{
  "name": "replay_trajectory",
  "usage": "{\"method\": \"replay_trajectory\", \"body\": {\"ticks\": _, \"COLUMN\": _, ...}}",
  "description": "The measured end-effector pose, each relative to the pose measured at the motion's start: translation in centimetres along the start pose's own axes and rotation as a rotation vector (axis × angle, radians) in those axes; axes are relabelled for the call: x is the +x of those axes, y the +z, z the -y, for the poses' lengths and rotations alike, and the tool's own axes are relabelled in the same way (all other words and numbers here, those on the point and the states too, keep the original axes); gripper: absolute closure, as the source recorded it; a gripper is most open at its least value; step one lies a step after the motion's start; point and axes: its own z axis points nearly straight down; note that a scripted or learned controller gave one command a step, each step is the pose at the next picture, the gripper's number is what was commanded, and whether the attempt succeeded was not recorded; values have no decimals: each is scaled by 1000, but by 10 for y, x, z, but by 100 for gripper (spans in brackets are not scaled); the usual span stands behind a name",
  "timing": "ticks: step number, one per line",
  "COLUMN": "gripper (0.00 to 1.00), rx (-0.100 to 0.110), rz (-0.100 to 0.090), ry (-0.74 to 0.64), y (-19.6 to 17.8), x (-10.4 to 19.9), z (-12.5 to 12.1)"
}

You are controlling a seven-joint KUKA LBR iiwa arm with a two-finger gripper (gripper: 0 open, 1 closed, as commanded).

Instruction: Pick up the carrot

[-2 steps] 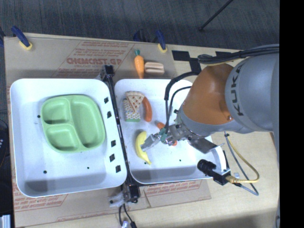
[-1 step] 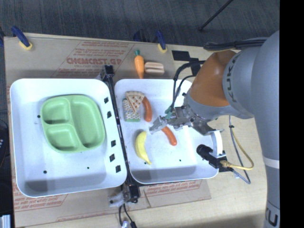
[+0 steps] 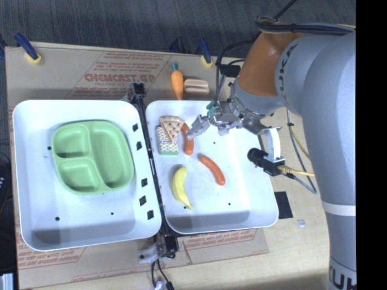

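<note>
Grey arm (image 3: 320, 101) overhangs the right bin (image 3: 260, 213). Gripper (image 3: 199, 125) hovers, aiming down; jaw state unclear. Carrot (image 3: 176, 82) lies beyond, outside.

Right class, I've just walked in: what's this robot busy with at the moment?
A grey arm's end effector hangs low in the right bin, near the waffle and an orange-red sausage. The carrot it should pick up lies outside, on the cardboard behind the bin. A green plate sits in the left bin.
</note>
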Motion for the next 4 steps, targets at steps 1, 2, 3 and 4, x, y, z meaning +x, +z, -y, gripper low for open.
{"method": "replay_trajectory", "body": {"ticks": 1, "gripper": 0, "rx": 4, "rz": -1, "ry": 36, "y": 70, "x": 23, "z": -28}}
{"method": "replay_trajectory", "body": {"ticks": 2, "gripper": 0, "rx": -7, "rz": -2, "ry": 132, "y": 99, "x": 10, "z": -6}}
{"method": "replay_trajectory", "body": {"ticks": 3, "gripper": 100, "rx": -7, "rz": -4, "ry": 126, "y": 88, "x": 11, "z": -7}}
{"method": "replay_trajectory", "body": {"ticks": 4, "gripper": 100, "rx": 0, "rz": 1, "ry": 152, "y": -37, "x": -38, "z": -11}}
